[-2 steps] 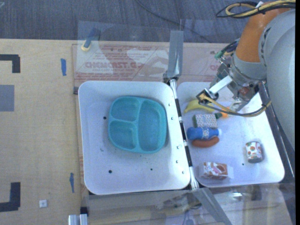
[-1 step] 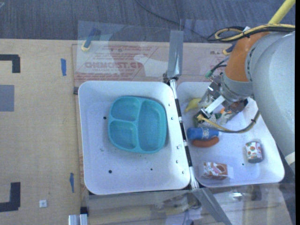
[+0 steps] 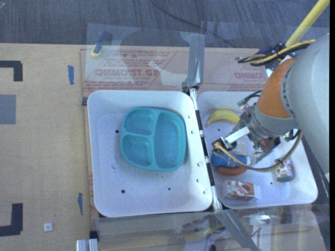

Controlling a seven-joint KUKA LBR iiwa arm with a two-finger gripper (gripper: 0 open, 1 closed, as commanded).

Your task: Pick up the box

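Reaching in from the right, the grey arm (image 3: 309, 88) is hanging over the right bin (image 3: 306, 192), and its bulk is covering much of that bin's far and right side. The gripper (image 3: 250, 140) is sitting low over the bin's middle. The wrist above is masking it, so I cannot tell whether it is released or clenched.

The box (image 3: 239, 189), a small red and white carton, is lying flat near the bin's front edge, left of centre, apart from the gripper and in plain sight. Just behind it an orange thing (image 3: 230, 169) with a blue piece against it is peeking out below the gripper, too covered to name.

A yellow banana (image 3: 222, 116) is showing near the bin's far left corner, its right end cut off by the arm. A small packet (image 3: 284, 171) is lying toward the right, blurred and crossed by a cable.

In the left bin (image 3: 104, 182) a teal divided plate (image 3: 154, 139) is resting, fully visible.
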